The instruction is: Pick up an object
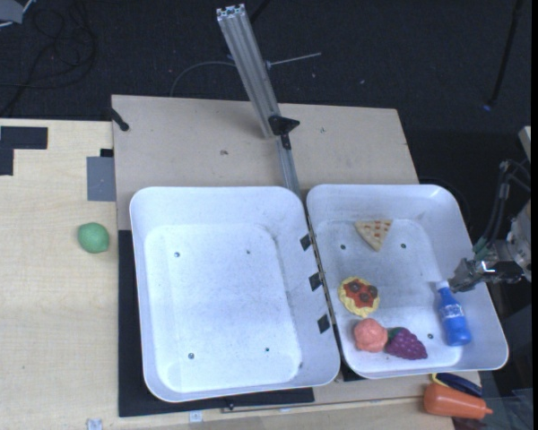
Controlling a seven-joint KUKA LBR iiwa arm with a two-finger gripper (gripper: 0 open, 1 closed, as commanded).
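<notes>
Camera view | tool (467, 276) at right bin's (430, 200) right rim, grip state cannot be told | blue bottle (453, 319) just below tool, near it, lying in right bin | grapes (405, 343), pizza slice (374, 233) further left

The gripper (469, 274) came in from the right side, low down and pointing left. Its dark tip was small and blurry, so its shape was hard to see. Thin cables rose just behind it.
</notes>
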